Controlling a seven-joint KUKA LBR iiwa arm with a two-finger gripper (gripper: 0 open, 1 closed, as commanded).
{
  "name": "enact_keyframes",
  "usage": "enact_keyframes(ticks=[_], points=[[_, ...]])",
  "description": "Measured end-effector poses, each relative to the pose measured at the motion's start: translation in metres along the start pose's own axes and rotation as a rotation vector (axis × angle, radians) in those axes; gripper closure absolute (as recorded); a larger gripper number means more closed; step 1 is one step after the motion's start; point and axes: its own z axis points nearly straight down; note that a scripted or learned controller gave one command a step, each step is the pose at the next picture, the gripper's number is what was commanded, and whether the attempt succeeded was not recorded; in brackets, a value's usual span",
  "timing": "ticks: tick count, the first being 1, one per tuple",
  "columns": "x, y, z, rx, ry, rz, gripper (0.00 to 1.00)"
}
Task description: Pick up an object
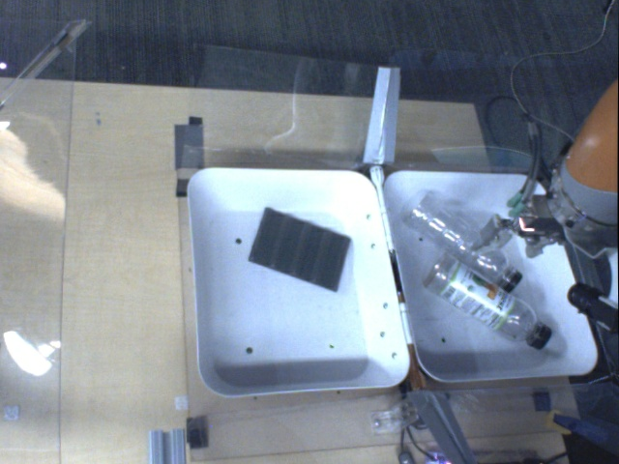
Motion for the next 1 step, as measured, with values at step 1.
enact_keyframes(ticks=[1], points=[[0.0015, 0.0055, 0.1209, -0.003, 0.0, -0.084, 0.0]])
